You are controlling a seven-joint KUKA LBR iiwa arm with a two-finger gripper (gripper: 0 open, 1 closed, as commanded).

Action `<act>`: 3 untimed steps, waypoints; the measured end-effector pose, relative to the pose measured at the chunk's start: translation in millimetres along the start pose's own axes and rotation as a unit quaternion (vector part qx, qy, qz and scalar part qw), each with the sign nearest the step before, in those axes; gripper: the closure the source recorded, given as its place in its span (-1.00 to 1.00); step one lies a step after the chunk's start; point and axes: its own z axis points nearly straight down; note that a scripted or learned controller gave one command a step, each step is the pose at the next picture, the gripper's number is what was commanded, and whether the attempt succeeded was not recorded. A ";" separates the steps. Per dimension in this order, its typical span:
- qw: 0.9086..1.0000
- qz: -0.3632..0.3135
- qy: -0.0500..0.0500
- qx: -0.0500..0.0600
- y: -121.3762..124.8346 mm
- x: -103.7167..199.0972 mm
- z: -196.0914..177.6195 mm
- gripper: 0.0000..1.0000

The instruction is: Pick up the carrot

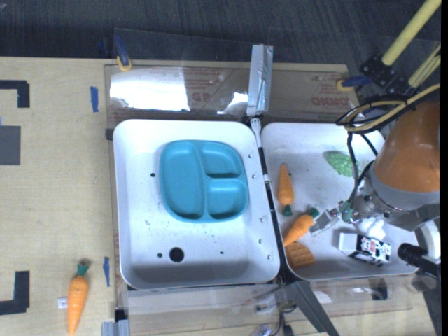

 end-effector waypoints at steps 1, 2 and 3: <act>0.998 -0.057 -0.002 -0.004 20.7 -4.5 65.0 -1.00; 0.999 -0.051 -0.003 -0.004 76.4 -22.2 65.0 -1.00; 0.999 0.040 -0.001 -0.004 56.7 20.4 -34.1 -1.00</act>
